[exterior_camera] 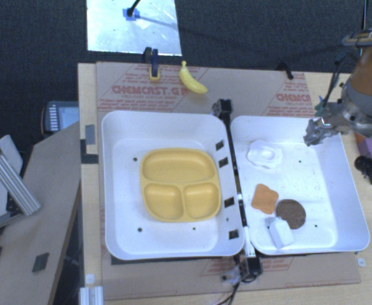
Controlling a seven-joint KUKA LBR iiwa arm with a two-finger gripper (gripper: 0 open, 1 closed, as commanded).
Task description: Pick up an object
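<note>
The pincer [315,134] hangs above the far right corner of the right bin [348,170]; whether it is clenched or released I cannot tell. In that bin lie a white fried egg [264,154], an orange cracker [265,199], a brown cookie [291,213] and a white block [280,232]; the left bin [119,170] holds a yellow divided plate [179,183].

Two white bins [166,122] sit on a tan board printed with red lettering [141,89]. One bin has a pale yellow divided tray [176,184]. The other has a white fried egg toy [264,154], an orange cracker [265,198], a brown round cookie [291,213] and a white block [280,232]. A yellow banana [191,79] lies on the board.
</note>
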